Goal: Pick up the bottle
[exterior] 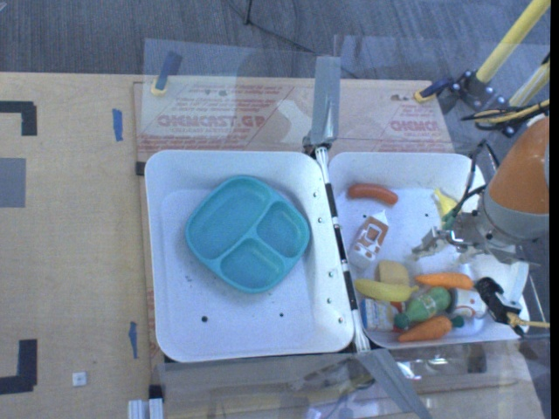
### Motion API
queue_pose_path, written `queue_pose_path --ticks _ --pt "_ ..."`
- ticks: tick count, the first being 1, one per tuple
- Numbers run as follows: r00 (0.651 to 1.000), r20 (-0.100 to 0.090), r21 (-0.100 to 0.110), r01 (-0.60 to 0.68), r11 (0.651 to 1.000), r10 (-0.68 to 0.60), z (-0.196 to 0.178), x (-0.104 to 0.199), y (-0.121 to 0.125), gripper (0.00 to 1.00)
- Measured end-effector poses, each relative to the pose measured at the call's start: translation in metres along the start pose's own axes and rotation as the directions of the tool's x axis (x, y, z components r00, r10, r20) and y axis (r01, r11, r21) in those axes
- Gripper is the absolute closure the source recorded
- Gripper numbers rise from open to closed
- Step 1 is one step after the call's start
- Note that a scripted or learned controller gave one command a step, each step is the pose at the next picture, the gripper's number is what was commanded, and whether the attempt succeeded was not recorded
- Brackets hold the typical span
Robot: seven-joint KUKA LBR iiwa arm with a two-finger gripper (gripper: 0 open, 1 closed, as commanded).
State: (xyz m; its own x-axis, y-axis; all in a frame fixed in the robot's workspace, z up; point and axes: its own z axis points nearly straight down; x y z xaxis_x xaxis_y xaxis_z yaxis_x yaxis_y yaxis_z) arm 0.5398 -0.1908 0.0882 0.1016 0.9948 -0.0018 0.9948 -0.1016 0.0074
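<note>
The bottle (427,303) is green with a pale label. It lies on its side near the front of the right bin (397,166), between two orange carrots (445,279) (426,328). My gripper (439,239) reaches in from the right over the middle of that bin. It sits just behind the upper carrot and a little behind the bottle, apart from it. The orange-banded wrist (522,190) is at the bin's right wall.
The right bin also holds a sausage (372,194), a white carton (369,238), a banana (384,291), a tan bread piece (394,272) and a yellow item (446,201). A teal divided plate (248,233) lies in the left bin (175,312). Yellow poles (515,33) stand at the back right.
</note>
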Motion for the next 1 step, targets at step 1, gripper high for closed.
queue_pose_path --ticks 1 --pt "0.981 -0.014 0.007 -0.191 0.982 0.191 -0.001 -0.0125 0.0347 0.0"
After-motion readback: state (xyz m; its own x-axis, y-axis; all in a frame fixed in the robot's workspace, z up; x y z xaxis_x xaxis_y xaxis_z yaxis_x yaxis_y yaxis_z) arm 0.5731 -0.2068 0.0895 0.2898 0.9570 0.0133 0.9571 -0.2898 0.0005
